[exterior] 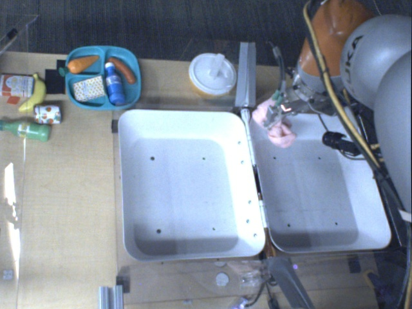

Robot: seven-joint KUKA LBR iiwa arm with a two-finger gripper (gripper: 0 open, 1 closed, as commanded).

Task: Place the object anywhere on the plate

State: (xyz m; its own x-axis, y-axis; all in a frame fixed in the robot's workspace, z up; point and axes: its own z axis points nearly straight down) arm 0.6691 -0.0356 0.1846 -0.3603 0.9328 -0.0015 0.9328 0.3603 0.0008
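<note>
A soft pink object [280,136] hangs at the far left corner of the right bin [322,198], partly over the bin's rim. My gripper [279,110] comes in from the right and is shut on the object's upper part, with pink showing on both sides of the fingers. A round white plate with a yellow rim [212,74] sits on the bench behind the left bin [187,185], to the left of the gripper. The grey arm with its orange band [335,24] stands over the right bin's far right corner.
A blue sectioned tray [103,76] with toy food lies at the back left. A banana, a small can and a green bottle [26,130] sit at the bench's left edge. A grey metal post [244,76] stands between the plate and the gripper. Cables [347,143] trail over the right bin.
</note>
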